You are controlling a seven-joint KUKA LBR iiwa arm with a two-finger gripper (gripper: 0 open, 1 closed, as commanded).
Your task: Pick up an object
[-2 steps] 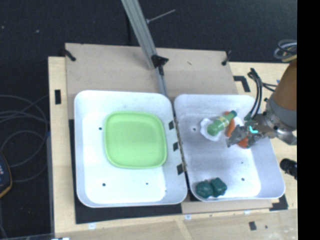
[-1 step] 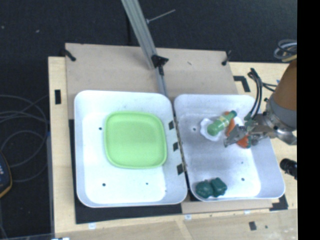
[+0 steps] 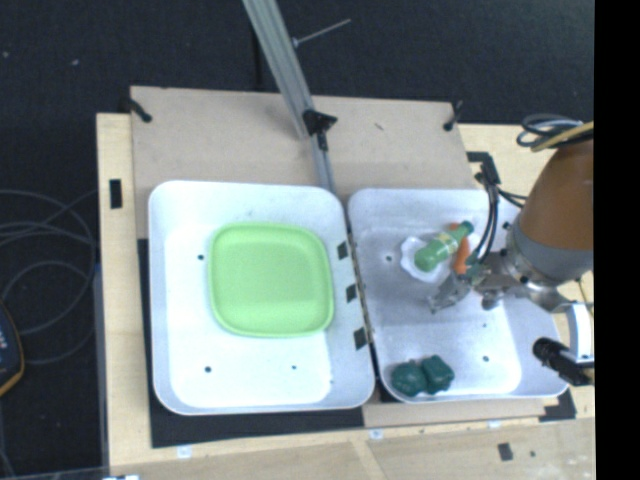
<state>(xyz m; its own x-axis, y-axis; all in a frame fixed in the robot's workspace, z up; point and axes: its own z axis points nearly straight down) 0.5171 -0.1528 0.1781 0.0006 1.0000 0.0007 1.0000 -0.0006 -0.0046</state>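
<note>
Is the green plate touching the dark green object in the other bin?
Apart. The camera view shows the green plate in the left bin and the dark green object in the right bin, with both bin walls between them.

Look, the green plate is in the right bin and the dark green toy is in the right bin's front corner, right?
Not quite. The camera view shows the green plate in the left bin, not the right one. The dark green toy is indeed in the right bin's front corner.
</note>
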